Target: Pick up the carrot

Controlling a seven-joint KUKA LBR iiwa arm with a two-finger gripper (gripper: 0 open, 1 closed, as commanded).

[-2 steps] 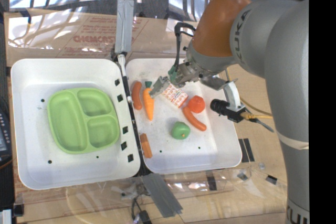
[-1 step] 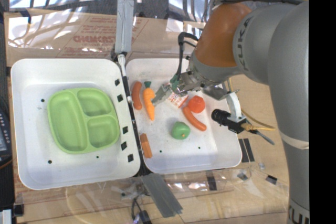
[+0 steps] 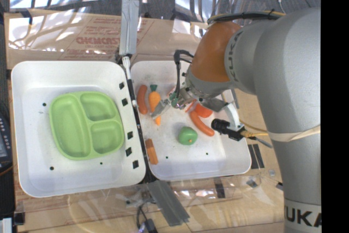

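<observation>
The jaws (image 3: 163,107) are seen low in the right bin (image 3: 229,163), touching the carrot (image 3: 155,101), which lies just beside a sausage (image 3: 142,99). How wide they stand cannot be told. A clean grasp is judged to need the carrot centred between them, across its width, with the sausage left outside. A green apple (image 3: 187,136) sits nearby, below.
</observation>
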